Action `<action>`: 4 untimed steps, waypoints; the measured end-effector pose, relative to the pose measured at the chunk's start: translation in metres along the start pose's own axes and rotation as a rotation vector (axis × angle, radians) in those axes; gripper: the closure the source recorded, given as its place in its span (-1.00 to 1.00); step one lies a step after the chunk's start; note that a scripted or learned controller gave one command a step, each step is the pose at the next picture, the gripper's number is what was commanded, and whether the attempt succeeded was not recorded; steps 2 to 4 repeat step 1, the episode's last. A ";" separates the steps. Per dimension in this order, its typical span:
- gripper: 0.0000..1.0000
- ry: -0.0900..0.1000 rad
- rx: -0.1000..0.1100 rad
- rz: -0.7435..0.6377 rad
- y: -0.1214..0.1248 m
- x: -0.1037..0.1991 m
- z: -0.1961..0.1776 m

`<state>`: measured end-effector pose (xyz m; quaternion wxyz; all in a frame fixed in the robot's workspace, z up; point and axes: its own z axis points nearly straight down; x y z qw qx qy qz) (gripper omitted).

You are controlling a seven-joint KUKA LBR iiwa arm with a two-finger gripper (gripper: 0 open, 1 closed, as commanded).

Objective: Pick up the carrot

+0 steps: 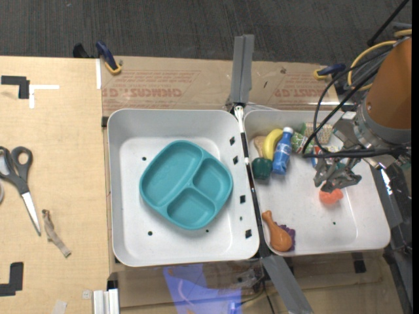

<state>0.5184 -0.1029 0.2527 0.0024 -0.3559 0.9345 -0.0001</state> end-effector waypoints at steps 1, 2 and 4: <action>1.00 0.001 0.000 0.084 -0.044 0.038 -0.122; 1.00 0.001 0.000 0.084 -0.044 0.038 -0.122; 1.00 0.001 0.000 0.084 -0.044 0.038 -0.122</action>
